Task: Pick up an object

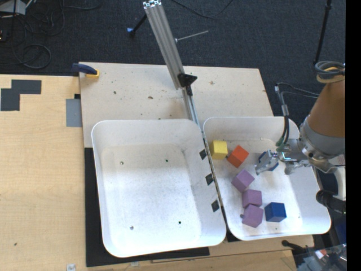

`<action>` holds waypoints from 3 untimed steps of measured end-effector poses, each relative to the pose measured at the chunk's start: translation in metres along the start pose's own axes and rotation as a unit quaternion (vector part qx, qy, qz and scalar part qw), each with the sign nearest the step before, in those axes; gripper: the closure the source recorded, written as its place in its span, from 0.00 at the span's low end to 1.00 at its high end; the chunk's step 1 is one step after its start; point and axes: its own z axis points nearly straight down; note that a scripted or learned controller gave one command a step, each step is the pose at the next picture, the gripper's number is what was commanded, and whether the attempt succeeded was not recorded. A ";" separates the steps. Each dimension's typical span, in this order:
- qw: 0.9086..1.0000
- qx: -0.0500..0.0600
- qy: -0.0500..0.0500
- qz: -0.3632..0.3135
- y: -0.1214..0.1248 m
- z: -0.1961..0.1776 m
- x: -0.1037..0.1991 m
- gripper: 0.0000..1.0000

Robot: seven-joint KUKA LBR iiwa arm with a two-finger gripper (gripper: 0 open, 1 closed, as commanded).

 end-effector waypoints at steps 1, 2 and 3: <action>1.000 -0.003 -0.001 0.002 0.001 -0.003 -0.001 0.00; 1.000 0.000 0.000 0.001 -0.003 0.050 -0.011 0.00; 1.000 -0.006 0.002 0.001 0.008 0.092 -0.015 0.00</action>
